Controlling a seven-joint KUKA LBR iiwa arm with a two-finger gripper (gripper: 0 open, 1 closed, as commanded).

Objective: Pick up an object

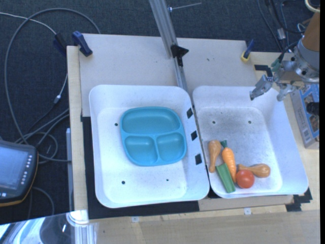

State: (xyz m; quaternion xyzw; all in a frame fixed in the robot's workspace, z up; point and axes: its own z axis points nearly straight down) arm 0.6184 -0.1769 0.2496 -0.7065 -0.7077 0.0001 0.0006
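We see the gripper (269,89) above the right bin's (284,136) far right corner, fingers apart, holding nothing. The carrot (229,160), tomato (245,179), cucumber (225,177) and two squashes lie clustered at that bin's near edge. The left bin (106,151) holds a blue divided plate (152,135).

**Bench with two bins, arm at right**

Left bin (104,151): one blue divided plate (152,135), three compartments, lying flat. Right bin (284,136): toy food grouped at the near edge, namely a carrot (229,160), a green stick (225,178), a tomato (245,179), and two tan gourds (214,152) (259,170). Gripper (270,89) over the right bin's far right corner, fingers spread, nothing between them. Blue clamps (81,42) at the bench's far corners.
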